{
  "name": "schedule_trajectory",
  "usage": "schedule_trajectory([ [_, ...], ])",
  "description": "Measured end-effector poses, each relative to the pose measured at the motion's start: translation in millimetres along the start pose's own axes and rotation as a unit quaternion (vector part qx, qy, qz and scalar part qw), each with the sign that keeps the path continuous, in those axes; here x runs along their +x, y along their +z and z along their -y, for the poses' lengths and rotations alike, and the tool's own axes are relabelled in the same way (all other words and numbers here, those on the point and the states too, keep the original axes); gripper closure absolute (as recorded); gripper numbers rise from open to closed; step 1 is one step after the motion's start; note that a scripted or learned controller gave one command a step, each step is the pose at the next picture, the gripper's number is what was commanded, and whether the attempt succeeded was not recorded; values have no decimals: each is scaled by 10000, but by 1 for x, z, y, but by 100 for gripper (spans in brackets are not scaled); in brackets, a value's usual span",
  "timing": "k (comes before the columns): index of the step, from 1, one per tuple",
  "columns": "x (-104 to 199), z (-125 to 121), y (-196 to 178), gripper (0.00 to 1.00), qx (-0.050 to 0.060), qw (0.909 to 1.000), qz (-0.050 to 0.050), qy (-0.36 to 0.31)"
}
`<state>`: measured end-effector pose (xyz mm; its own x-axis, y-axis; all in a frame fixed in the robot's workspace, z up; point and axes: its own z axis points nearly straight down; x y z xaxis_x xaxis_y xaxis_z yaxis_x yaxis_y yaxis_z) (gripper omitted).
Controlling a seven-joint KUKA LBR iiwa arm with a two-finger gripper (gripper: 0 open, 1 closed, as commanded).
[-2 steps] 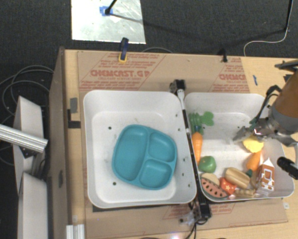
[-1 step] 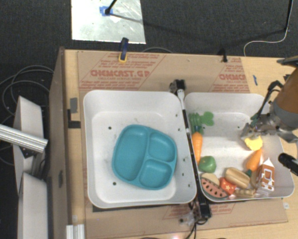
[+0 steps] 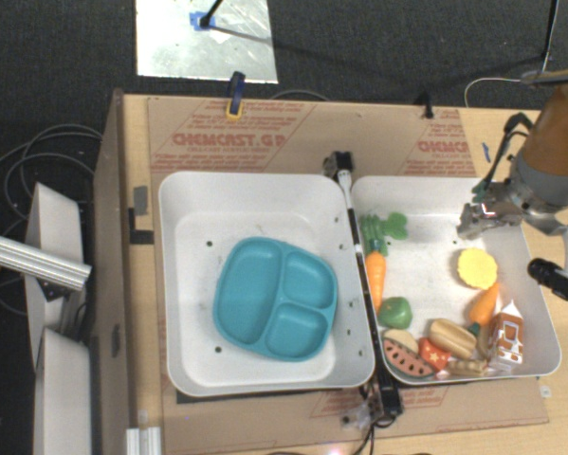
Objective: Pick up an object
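The right bin [image 3: 426, 197] holds toy food: a carrot [image 3: 375, 275] by the left wall, a green leafy piece [image 3: 382, 227] above it, a green ball-like piece [image 3: 395, 311], a yellow round piece [image 3: 477, 268], an orange piece [image 3: 484, 303], a bread roll [image 3: 451, 336], a watermelon slice [image 3: 405, 354] and a small carton [image 3: 507, 337]. My gripper [image 3: 480, 216] hangs over the bin's upper right part, just above the yellow piece, with nothing seen in it.
The left bin [image 3: 193, 207] holds a blue divided plate [image 3: 275, 297]. A divider rail [image 3: 352, 226] separates the bins. Cables and metal parts [image 3: 37, 263] lie left of the bench. The arm's body [image 3: 554, 159] covers the right bin's far right corner.
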<state>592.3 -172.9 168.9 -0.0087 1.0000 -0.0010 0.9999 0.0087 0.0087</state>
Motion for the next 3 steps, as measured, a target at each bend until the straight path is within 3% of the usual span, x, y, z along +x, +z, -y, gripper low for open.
schedule_trajectory([
  [1, -2, 3, 4, 0, 29, 10000, -2, 24],
  [2, -28, 13, 82, 0, -37, 10000, 45, 38],
  [3, -35, 0, 6, 0, -8, 10000, 16, 19],
])
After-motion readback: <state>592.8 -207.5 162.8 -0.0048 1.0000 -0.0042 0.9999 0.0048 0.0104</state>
